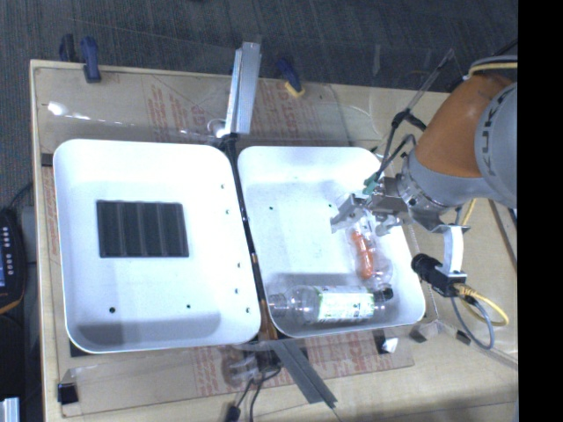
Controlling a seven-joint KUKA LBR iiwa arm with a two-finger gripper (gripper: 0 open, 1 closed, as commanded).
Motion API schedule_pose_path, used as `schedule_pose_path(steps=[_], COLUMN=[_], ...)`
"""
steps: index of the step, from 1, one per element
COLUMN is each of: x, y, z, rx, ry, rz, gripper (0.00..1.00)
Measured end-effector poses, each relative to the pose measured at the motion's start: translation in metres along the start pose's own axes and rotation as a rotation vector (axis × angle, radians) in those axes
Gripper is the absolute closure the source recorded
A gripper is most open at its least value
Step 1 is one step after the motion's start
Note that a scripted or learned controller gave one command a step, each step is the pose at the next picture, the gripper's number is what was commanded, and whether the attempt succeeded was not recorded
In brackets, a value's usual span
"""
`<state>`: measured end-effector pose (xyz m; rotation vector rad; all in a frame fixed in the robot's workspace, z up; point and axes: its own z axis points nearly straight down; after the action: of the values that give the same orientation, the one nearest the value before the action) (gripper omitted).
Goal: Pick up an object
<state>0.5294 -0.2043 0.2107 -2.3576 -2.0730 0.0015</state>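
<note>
Floor: dark grey carpet beyond the far edge of the table (53,104), with chair castors near the top of the view.
Table: pale wooden top with red printed markings; blue clamps (91,60) grip its far edge, and a metal rail (242,86) rises between the bins at the far side.
Left bin (79,165): shallow, white, holding a dark ribbed rectangular pad (142,229) that lies flat left of its centre.
Right bin (290,174): shallow, white, touching the left bin along a dark seam.
Clear bottle (330,304): plastic, with a pale label and dark cap, lying on its side along the near wall of the right bin, cap toward the right.
Orange object (363,251): slim and partly transparent, lying lengthwise near the right wall of the right bin, its near end close to the bottle's cap end.
Arm (466,139): grey with an orange band, reaching in from the right over the right bin's far right corner.
Gripper (365,209): low over the right bin, just above the far end of the orange object.
Fingers: whether wide or narrow cannot be told; nothing is visibly held between them.
Cables (475,301): black and yellow, looping on the table right of the right bin.
</note>
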Motion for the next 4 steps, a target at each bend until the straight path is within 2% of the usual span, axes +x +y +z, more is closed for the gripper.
schedule_pose_path(steps=[1, 2, 4], x=[0.003, 0.001, -0.001], y=[0.010, 0.042, 0.028], z=[-0.008, 0.039, 0.043], rx=[-0.002, 0.000, 0.001], ry=[-0.002, -0.001, 0.001], rz=[-0.176, -0.216, -0.277], gripper=[0.00, 0.00, 0.00])
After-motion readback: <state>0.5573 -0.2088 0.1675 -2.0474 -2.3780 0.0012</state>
